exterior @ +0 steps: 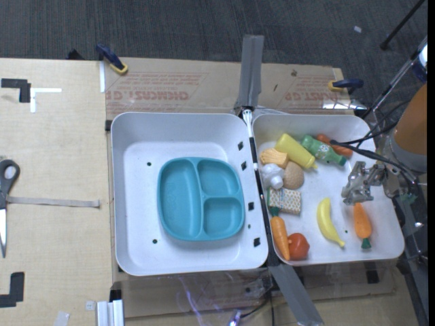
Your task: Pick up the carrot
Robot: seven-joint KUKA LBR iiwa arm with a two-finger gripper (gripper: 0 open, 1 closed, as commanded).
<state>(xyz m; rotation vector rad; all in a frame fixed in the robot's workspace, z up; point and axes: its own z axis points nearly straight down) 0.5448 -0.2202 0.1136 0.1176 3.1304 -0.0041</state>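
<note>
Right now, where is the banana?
The banana lies in the right bin, near its front, between the tomato and the carrot.

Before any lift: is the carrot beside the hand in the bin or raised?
In the bin: the orange carrot lies on the right white bin's floor.

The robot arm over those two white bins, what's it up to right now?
The gripper is down inside the right bin, just above a carrot lying near the bin's right side. Nothing shows between its fingers, so the carrot is not yet picked up. A second carrot lies by the bin's left wall next to a tomato, with a banana in between. The left bin holds a blue divided plate.
</note>
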